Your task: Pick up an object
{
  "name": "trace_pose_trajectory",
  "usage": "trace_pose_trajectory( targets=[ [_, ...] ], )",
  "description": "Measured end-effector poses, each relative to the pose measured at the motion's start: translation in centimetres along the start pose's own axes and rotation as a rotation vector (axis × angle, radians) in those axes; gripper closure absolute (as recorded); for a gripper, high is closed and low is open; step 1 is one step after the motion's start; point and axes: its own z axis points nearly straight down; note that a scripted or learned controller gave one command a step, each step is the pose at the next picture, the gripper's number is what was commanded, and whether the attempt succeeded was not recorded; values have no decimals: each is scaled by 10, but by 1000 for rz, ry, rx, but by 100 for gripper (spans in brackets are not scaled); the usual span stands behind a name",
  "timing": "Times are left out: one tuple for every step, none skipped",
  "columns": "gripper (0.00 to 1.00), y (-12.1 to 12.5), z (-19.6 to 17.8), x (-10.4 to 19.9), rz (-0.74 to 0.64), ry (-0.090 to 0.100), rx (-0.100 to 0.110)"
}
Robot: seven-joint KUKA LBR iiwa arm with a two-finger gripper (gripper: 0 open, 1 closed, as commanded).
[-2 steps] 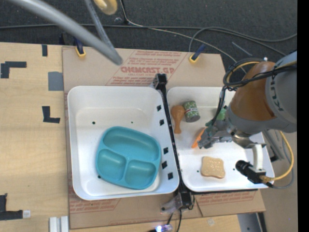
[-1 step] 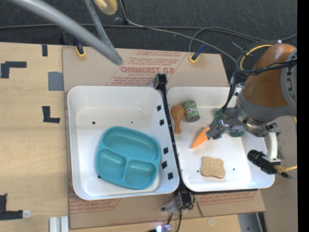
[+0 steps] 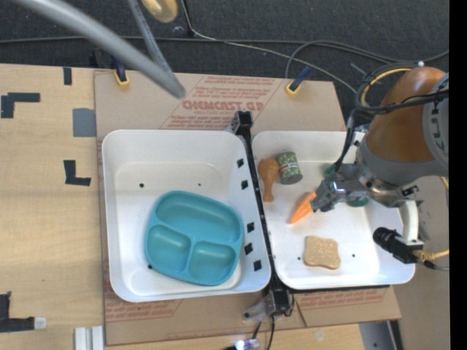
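We look down on two white bins set side by side on a brown cardboard sheet (image 3: pixel 219 100) with red print, which lies on the wooden bench (image 3: pixel 44 195).

Left bin (image 3: pixel 117 166): one teal tray (image 3: pixel 193 238) with three compartments, lying toward the bin's near right corner. Its near edge comes close to the bin's near wall.

Right bin (image 3: pixel 365 272): four things.
- A small green can (image 3: pixel 289 168) on its side, near the far wall, left of middle.
- A tan drumstick (image 3: pixel 268 175) just beside the can, on its left, close to the divider between the bins.
- An orange carrot (image 3: pixel 301 209) near the bin's middle, lying at a slant, thick end toward the right and far side.
- A toast slice (image 3: pixel 322 253) flat near the near wall, apart from the carrot.

The arm (image 3: pixel 405 133) comes in over the right bin's right edge, its orange band uppermost in our view. The gripper (image 3: pixel 325 195) sits low at the carrot's thick end. We see dark finger parts right against that end, but we cannot tell how wide they stand or whether the carrot is caught between them. A bit of green shows beside the gripper's right side; we cannot make out what it is.

A black clip strip (image 3: pixel 252 195) runs along the divider. Black cables (image 3: pixel 306 49) trail over the dark floor beyond the bench's far edge.
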Motion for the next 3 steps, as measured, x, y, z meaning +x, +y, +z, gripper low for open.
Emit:
trace_pose_trajectory(
  targets=[
    [100, 12, 0, 61, -6, 1, 0],
    [100, 37, 5, 114, -7, 1, 0],
    [100, 48, -3, 158, -5, 0, -1]
  ],
)
